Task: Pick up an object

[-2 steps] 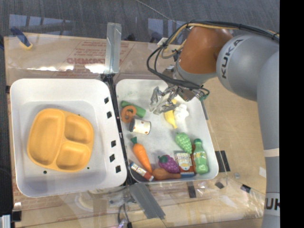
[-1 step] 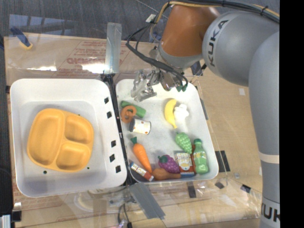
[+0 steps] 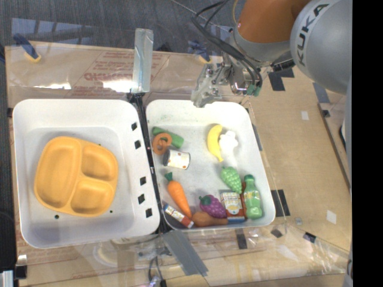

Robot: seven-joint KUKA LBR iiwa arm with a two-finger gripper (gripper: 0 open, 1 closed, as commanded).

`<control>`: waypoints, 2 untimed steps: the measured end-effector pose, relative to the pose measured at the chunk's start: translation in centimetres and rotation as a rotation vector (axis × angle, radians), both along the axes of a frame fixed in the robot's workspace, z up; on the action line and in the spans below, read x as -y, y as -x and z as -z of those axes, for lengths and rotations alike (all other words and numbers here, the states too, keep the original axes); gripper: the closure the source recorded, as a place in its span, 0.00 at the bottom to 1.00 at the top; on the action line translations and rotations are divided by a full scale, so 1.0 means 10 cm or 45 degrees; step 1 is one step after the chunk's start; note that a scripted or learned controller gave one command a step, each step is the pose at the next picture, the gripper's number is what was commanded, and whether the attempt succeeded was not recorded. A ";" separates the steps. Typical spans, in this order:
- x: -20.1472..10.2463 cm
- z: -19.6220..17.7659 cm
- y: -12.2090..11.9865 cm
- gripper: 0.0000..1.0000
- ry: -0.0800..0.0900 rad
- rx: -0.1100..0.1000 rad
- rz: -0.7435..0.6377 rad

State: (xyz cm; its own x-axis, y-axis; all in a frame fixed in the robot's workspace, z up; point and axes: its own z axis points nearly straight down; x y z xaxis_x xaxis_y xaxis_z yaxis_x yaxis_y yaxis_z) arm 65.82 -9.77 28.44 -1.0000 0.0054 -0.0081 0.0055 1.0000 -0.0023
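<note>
Above the far rim of the right bin (image 3: 258, 160), the hand (image 3: 206, 93) hangs with nothing between its fingers; whether they are spread or pressed together I cannot tell. The banana (image 3: 214, 141), carrot (image 3: 178, 197) and other toy foods lie in that bin, so picking remains undone.

Arm (image 3: 311, 23) cut off by top edge; end effector (image 3: 206, 91) blurred.
</note>
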 end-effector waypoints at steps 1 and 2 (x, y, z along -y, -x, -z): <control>0.66 0.20 0.32 1.00 0.001 -0.010 -0.662; 0.20 1.29 0.23 1.00 -0.009 -0.020 -0.678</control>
